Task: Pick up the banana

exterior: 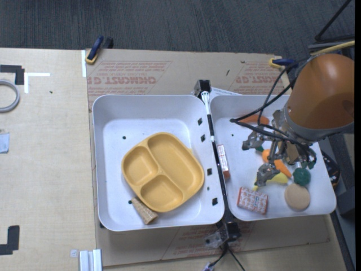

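My end effector (265, 175) hangs low in the right bin (237, 168), its dark linkage coming down from my orange band (324, 92), and I cannot tell from this view how it is set. Its tip sits at the banana (277, 179), a small yellow piece lying in the lower middle of that bin, partly hidden under my wrist; whether I am touching it I cannot tell. Just beside the banana to the right is a dark green ball (302, 176), and below that a tan round thing (297, 197) near the bin's front right corner. A red and white packet (252, 200) lies near the front wall, to the left of the tan thing. Orange pieces (284, 171) show around my tip, and another orange piece (252, 119) pokes out higher up toward the back of the bin. The left bin (113, 168) holds a yellow three-part plate (162, 171), set at a tilt to the bin's walls, with a small brown block (144, 211) touching its lower edge. Both bins rest on cardboard (135, 75) on the tabletop (45, 168), and a blue and yellow clamp (95, 49) grips the cardboard's far left corner.
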Available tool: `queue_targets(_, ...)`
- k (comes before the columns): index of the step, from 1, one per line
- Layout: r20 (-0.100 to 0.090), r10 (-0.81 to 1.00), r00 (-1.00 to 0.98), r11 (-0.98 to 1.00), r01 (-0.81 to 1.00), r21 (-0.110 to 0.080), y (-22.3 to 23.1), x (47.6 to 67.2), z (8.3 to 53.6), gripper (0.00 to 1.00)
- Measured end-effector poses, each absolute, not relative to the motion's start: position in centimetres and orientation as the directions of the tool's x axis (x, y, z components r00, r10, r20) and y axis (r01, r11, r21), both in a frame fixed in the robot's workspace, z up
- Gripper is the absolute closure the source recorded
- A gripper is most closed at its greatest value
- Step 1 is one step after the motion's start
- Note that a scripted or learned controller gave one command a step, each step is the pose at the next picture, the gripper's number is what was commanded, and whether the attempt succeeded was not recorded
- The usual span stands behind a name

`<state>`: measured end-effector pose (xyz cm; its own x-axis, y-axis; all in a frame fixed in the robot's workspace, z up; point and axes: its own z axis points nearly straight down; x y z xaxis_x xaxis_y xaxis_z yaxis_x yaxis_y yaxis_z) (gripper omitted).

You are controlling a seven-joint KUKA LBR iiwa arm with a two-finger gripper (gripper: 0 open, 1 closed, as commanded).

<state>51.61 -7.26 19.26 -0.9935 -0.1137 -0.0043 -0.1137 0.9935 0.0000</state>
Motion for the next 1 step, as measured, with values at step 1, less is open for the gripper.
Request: queue_targets(1,-0.005,0.073,-0.997,0.997,0.073,0.0,-5.95,49.63,28.18,0.0)
